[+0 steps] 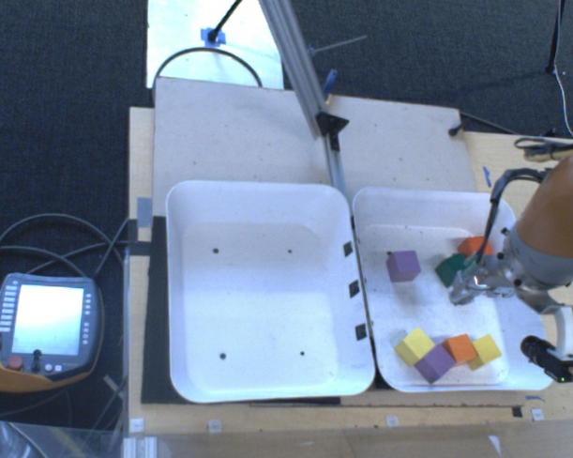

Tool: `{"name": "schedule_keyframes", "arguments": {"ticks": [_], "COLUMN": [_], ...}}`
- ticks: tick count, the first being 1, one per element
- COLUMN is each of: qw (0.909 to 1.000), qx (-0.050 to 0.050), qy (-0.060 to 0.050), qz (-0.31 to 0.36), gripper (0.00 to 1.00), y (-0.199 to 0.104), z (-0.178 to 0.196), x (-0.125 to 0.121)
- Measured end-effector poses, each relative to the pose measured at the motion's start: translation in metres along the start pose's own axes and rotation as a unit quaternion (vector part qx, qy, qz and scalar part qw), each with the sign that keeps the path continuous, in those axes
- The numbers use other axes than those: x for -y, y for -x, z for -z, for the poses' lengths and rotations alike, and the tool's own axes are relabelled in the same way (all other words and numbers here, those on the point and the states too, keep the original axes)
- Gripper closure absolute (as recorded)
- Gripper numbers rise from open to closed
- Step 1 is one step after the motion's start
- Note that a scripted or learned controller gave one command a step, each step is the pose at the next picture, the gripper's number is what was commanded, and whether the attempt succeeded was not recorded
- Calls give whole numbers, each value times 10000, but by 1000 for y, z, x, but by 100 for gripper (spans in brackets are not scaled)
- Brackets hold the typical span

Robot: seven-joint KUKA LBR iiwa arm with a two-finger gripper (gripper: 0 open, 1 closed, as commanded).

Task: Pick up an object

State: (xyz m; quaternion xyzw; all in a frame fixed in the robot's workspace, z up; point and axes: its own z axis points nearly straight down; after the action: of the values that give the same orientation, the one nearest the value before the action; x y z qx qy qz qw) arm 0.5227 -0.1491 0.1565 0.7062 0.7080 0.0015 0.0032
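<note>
the tool (465,288) was seen low in the right bin (428,217), just beside the green block (449,269); whether it was apart or together could not be told.

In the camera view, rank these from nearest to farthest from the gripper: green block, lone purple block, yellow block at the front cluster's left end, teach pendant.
1. Green block, right beside the gripper.
2. Lone purple block, to the gripper's left in the right bin.
3. Yellow block, front of the right bin.
4. Teach pendant, far left, off the bench.
</note>
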Motion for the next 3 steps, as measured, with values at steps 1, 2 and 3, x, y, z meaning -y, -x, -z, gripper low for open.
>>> {"name": "schedule_keyframes", "arguments": {"ticks": [1,2,3], "qw": [10000,10000,10000], "qx": [-2,0,-15], "qy": [1,9,-9], "qz": [11,14,45], "gripper": [100,100,100], "y": [1,1,-53], "z": [44,98,92], "x": [-4,-7,-37]}}
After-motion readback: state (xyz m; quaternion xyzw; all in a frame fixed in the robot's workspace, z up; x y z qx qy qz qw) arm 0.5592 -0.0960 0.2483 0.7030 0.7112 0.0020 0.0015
